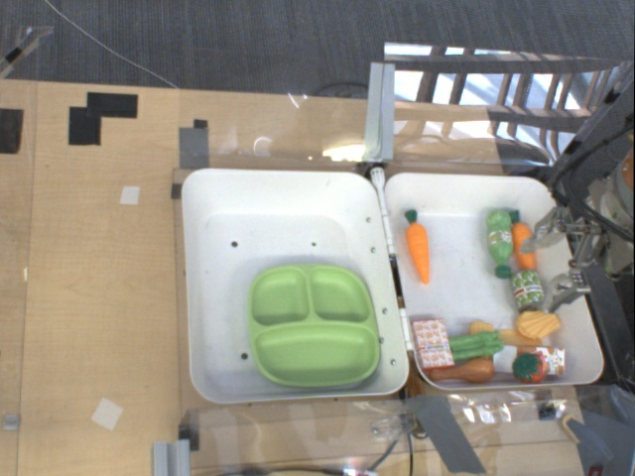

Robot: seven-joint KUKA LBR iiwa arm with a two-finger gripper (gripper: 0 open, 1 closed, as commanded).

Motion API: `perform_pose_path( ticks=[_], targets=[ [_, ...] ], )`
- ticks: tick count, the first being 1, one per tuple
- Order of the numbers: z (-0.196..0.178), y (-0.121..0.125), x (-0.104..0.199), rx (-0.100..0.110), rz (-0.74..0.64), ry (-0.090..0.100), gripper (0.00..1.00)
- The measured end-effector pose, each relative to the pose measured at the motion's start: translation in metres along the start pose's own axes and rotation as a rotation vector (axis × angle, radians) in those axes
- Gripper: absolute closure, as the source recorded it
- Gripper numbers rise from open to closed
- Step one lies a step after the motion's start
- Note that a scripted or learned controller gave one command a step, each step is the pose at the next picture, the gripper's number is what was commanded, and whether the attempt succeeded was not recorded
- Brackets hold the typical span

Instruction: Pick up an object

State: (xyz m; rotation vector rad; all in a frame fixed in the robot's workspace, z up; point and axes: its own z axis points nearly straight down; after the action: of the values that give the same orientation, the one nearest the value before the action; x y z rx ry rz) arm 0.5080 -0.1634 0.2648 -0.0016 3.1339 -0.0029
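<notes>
My gripper (559,258) hangs over the right side of the right bin (451,198), its jaws apart and holding nothing. A small can (527,290) lies just left of them, near the green bottle (500,239).

This is a robotics lab or test cell, not a home. A pale wooden bench (89,296) carries two shallow white bins (198,296) fixed side by side with metal brackets (378,107) and clear plastic guards. Black marker patches (99,115) are stuck to the benchtop. Toy plastic food (419,249) and a green divided plate (314,325) serve as props. Dark carpet (248,18) covers the floor, with a thin cable (99,40) trailing across it.
</notes>
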Motion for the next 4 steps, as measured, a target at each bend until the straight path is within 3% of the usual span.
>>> perform_pose_path(
  ticks=[1,2,3,4],
  targets=[
    [0.166,-0.038,-0.01,0.002,-0.075,-0.007,0.0],
    [0.177,-0.038,-0.083,0.0,-0.073,-0.006,0.0],
    [0.161,-0.037,-0.088,0.005,-0.081,-0.022,1.0],
    [0.008,-0.022,-0.087,0.005,-0.058,-0.018,1.0]
  ],
)
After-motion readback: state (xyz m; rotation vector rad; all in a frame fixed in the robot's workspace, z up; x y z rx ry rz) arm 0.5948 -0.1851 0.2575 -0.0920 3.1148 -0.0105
